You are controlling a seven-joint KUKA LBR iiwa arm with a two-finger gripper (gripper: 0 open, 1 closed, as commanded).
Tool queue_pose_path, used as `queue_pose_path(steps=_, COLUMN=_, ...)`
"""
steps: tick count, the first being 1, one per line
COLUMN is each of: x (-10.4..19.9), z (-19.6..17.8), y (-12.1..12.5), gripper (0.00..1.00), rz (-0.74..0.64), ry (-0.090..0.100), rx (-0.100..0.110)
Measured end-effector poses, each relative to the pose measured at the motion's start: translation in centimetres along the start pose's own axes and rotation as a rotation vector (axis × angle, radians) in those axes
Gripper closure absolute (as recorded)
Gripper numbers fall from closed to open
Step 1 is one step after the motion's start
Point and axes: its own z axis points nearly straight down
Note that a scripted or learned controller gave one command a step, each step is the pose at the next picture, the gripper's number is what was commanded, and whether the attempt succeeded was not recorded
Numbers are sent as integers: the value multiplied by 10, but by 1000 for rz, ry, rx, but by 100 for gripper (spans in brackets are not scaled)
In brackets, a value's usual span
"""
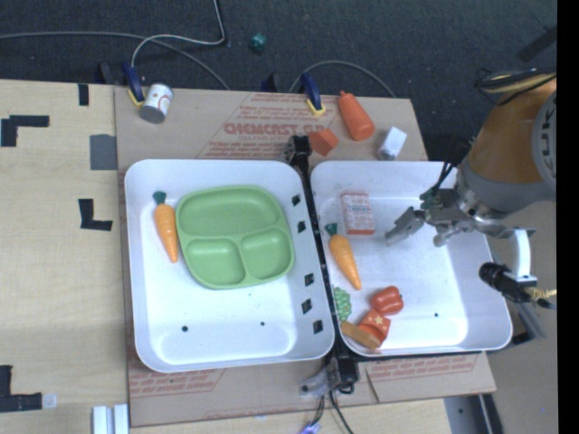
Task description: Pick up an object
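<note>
My gripper hangs over the middle of the right bin, its two fingers spread open with nothing between them. Left of it lies a small white and red carton. A carrot lies along the bin's left wall. At the front left of this bin are a red pepper, a red and orange piece and a small green item.
The left bin holds a green divided plate and a second carrot. Behind the bins on the cardboard lie an orange bottle-shaped toy, a small orange block, a white cube and a can.
</note>
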Motion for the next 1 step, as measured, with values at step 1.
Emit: queue_pose_path(steps=1, x=46, z=99, y=63, gripper=0, rz=1, ry=-5, rx=-7)
